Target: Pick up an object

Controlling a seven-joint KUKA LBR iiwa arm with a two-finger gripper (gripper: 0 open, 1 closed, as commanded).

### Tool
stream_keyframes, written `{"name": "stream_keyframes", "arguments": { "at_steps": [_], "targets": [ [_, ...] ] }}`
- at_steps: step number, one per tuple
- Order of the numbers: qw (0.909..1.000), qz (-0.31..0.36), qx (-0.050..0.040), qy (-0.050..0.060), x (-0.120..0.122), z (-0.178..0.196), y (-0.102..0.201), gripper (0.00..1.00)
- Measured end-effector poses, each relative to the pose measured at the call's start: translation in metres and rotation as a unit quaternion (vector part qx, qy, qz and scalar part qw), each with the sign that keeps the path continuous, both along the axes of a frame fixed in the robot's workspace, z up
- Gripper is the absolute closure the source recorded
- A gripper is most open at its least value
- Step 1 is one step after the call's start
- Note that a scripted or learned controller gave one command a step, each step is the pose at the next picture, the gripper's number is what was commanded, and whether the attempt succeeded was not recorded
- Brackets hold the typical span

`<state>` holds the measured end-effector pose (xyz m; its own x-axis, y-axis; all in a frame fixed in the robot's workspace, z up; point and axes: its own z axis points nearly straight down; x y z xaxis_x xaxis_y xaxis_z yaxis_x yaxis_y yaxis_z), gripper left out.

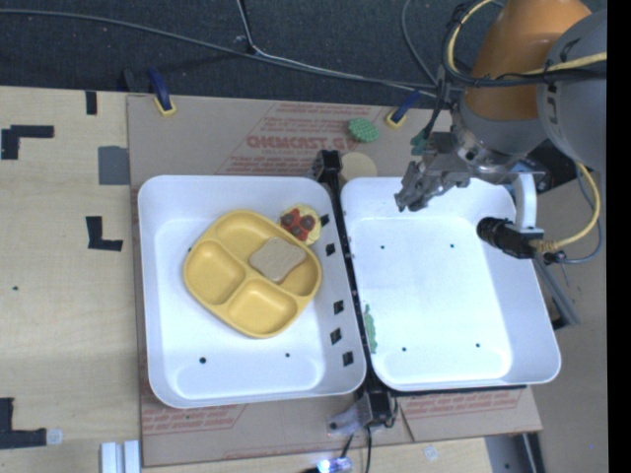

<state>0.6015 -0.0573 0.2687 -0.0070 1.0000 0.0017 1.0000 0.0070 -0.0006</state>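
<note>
Gripper poised over the right bin's far edge

Bins sit side by side on the cardboard-covered bench, and from where I stand the arm (532,57) comes in from the right, its orange band bulging above the wrist. The gripper (414,197) hangs at the far left corner of the right bin (444,294), dark fingers pointing down and a little leftward. Nothing shows between them. Whether they are spread or pressed together I cannot tell; they merge into one dark shape from this angle.

The things to pick from lie mostly in the left bin (168,264). A yellow divided tray (232,274) rests there at a tilt, with a tan flat square piece (277,258) lying across its centre ridges. Just beyond the tray's far right corner sits a small red-and-dark object (301,223), close to the wall between the bins. All of these are well apart from the gripper.

A small green scrap (370,325) clings to the right bin's left wall, near its front. Outside the bins, on the cardboard behind them, lies a green ribbed object (362,128).
</note>
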Motion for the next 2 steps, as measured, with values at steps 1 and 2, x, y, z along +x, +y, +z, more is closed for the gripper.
{"name": "stream_keyframes", "arguments": {
  "at_steps": [1,2],
  "targets": [
    [1.0,-0.001,-0.0005,0.001,0.014,-0.011,0.043,1.0],
    [1.0,0.0,-0.0003,0.0,0.019,-0.01,0.095,1.0]
  ]
}}
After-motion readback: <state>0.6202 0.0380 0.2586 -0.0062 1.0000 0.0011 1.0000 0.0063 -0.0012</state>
